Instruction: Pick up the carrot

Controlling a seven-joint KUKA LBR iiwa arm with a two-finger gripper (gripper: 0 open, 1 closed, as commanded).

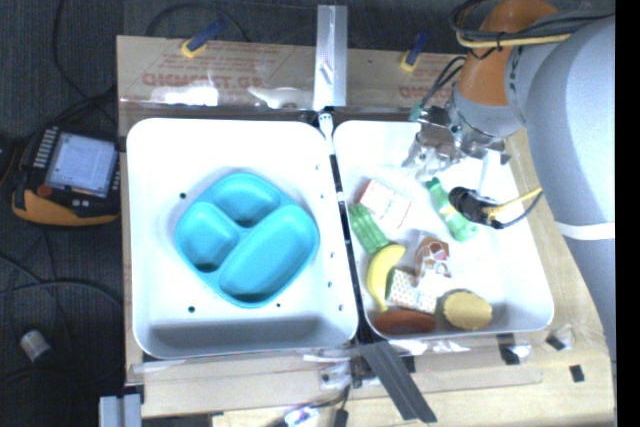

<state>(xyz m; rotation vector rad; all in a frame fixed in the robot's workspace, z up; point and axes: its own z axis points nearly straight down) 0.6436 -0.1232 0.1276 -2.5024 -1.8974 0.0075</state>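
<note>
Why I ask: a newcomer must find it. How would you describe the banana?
Take the white bin on the view's right. Along its left wall, towards the front, lies the banana. It alone is bright yellow and curved, unlike the green piece above it.

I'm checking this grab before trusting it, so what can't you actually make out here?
- Gripper, camera view: too small and cluttered to tell its state.
- Carrot: no item in the right bin is clearly one; the pile overlaps and blurs.
- Reddish item: partly covered by a patterned box.
</note>
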